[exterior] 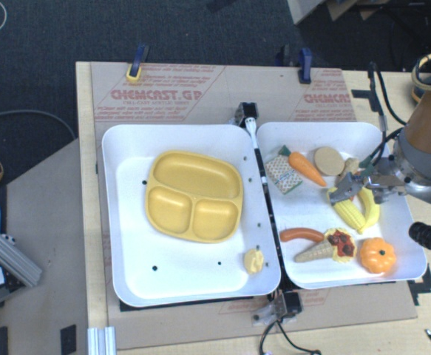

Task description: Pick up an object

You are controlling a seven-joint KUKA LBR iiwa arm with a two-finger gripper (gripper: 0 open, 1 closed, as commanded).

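The right bin (315,129) holds several toy foods. There is an orange carrot (306,167), a tan round disc (328,160), a green and white packet (282,174), a yellow corn cob (347,213), a banana (372,213), a red sausage (301,234), an ice cream cone (322,249) and an orange pumpkin (378,257). My gripper (353,186) hangs low over the right side of this bin, just above the upper ends of the corn cob and banana. It hides part of both. Nothing is visibly lifted.
The left bin (126,168) bears a yellow divided plate (194,196) and a small pale yellow piece (254,260) near its lower right corner. A black divider (259,176) runs between the bins. Clamps sit at the board's far edge.
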